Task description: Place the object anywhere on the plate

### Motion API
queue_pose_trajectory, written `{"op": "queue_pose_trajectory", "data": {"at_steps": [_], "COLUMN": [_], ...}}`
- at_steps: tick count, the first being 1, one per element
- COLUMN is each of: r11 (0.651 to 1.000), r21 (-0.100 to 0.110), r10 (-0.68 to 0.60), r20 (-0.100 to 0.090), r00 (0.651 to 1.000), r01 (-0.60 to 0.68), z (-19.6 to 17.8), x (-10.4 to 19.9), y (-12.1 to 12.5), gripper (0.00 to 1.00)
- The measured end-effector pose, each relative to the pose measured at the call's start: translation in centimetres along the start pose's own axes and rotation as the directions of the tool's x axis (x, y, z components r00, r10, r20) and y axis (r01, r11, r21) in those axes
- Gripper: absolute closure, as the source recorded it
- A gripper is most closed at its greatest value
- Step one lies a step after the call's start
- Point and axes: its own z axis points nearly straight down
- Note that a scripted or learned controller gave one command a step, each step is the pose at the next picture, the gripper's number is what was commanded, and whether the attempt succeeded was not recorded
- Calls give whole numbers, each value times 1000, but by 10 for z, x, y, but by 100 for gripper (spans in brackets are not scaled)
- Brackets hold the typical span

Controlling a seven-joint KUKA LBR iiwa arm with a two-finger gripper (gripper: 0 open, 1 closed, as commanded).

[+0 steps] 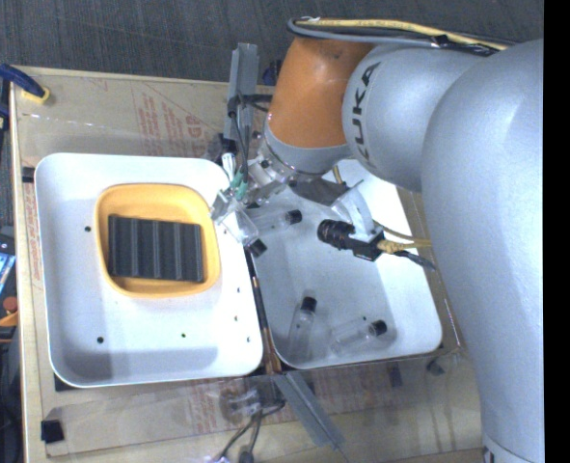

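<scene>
A yellow plate [195,204] with a dark ridged centre lies in the left white bin [72,336]. My gripper [234,201] hangs over the divider between the two bins, just off the plate's upper right corner. A clear vial with a black cap [250,235] sits right below the gripper, by the right bin's left wall; whether it is held is unclear. Two more clear black-capped vials lie in the right bin [410,297]: one [304,318] near the front and one [359,334] at the front right.
A small black piece [292,217] rests in the right bin's upper part. A black cable connector [347,237] juts from the wrist over that bin. The arm's large grey body covers the right bin's far side. Clamps and a small screen stand at the bench's left edge.
</scene>
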Motion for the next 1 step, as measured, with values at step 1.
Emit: {"op": "queue_pose_trajectory", "data": {"at_steps": [1], "r11": [1000], "r21": [0], "r10": [1], "r20": [0], "r00": [1000], "r01": [-1], "z": [0], "x": [0], "y": [0], "gripper": [0]}}
